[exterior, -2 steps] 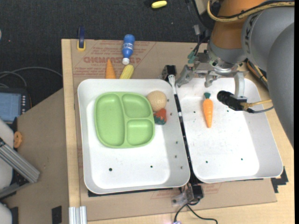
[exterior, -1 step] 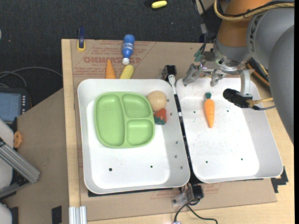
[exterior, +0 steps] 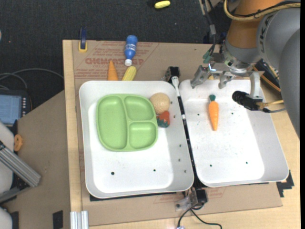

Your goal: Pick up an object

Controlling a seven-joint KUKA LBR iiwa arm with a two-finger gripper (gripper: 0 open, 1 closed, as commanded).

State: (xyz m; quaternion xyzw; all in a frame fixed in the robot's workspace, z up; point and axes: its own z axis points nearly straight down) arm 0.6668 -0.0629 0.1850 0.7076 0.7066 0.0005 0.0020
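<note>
An orange toy carrot (exterior: 214, 114) with a green top lies in the right bin (exterior: 238, 161), near its far end. My gripper (exterior: 209, 82) hangs over the far edge of that bin, a short way beyond the carrot's green tip. Its two fingers (exterior: 196, 81) are spread open and hold nothing. In the left bin (exterior: 128, 171) sit a green divided plate (exterior: 127, 122), a beige round thing (exterior: 160, 101) and a small red fruit (exterior: 163, 119) at the plate's right edge.
On the cardboard behind the left bin lie a blue-and-white bottle (exterior: 130, 49), an orange cone-shaped thing (exterior: 112, 72), a yellow corn piece (exterior: 129, 73) and a small black object (exterior: 172, 73). The bins' rims meet in the middle. A yellow item (exterior: 162, 4) lies on the dark floor.
</note>
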